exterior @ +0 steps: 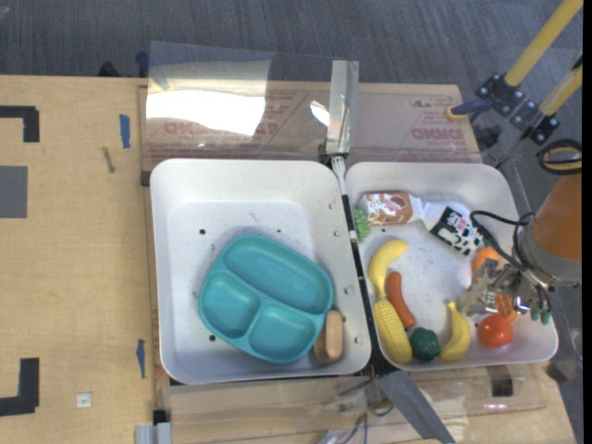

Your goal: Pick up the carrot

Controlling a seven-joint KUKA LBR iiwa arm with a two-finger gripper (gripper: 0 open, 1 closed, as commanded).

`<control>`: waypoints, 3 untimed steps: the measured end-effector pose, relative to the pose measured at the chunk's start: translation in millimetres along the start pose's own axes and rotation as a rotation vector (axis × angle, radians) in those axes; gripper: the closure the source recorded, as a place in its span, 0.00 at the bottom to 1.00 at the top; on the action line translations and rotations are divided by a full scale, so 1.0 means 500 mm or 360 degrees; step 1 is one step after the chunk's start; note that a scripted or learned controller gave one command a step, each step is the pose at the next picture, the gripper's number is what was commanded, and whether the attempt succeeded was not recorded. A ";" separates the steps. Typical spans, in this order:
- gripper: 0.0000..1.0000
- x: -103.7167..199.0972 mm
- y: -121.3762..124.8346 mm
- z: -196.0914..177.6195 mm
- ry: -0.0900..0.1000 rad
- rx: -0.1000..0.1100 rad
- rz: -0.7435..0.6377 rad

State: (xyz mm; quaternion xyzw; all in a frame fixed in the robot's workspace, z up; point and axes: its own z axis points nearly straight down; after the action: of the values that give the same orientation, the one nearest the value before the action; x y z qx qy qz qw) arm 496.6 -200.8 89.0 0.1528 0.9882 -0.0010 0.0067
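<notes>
Teal tray [266, 296] — bread roll [330, 337] beside it.

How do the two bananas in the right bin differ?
The upper banana lies near the bin's middle divider, beside the red sausage; the lower banana lies toward the front wall, next to the tomato. The upper one looks plumper and paler, the lower one slimmer and partly hidden by the gripper. Both are yellow and curved.

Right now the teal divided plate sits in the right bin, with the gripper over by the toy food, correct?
Not quite. The camera view shows the teal divided plate in the left bin, not the right one. The gripper is indeed over the toy food in the right bin, near the carrot and tomato.
</notes>
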 end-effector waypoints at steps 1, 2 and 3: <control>1.00 -0.145 0.008 -0.192 -0.0007 0.0000 0.0127; 1.00 -0.085 0.085 0.001 0.0005 -0.0002 -0.0053; 1.00 -0.016 0.154 -0.154 -0.0003 -0.0005 0.0012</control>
State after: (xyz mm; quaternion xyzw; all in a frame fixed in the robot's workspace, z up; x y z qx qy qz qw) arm 526.3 -129.3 166.2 0.1567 0.9876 0.0004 0.0079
